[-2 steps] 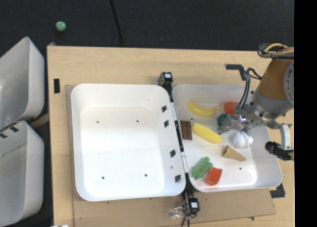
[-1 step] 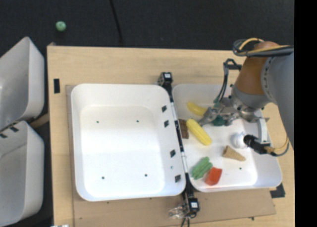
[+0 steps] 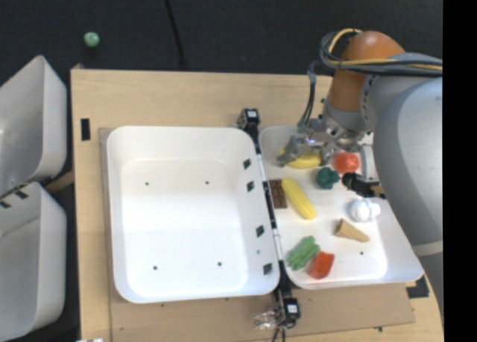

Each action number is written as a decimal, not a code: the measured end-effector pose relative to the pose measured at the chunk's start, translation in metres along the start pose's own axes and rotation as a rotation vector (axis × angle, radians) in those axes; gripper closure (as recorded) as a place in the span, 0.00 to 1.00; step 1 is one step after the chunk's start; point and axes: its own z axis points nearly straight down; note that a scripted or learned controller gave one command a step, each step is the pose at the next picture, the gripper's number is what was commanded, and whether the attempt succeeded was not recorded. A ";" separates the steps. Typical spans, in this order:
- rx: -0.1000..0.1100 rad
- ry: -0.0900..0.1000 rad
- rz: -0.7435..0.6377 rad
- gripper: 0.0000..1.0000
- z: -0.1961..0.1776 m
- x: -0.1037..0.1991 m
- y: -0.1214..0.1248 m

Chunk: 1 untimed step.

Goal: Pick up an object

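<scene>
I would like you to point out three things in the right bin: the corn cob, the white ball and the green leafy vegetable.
corn cob (image 3: 298, 198), camera view, the middle of its yellow body.
white ball (image 3: 361, 211), camera view, the centre of its top.
green leafy vegetable (image 3: 302, 252), camera view, the middle of its green surface.

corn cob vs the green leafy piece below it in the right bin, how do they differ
The corn cob is yellow; the green leafy piece is green. The corn cob is longer and lies mid-bin, apart from other toys; the green leafy piece is shorter, lumpier, and sits against a red piece near the front. Both lie flat in the right bin, tilted in opposite directions.
</scene>
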 end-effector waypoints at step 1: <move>-0.019 0.002 0.001 0.00 -0.001 -0.004 -0.007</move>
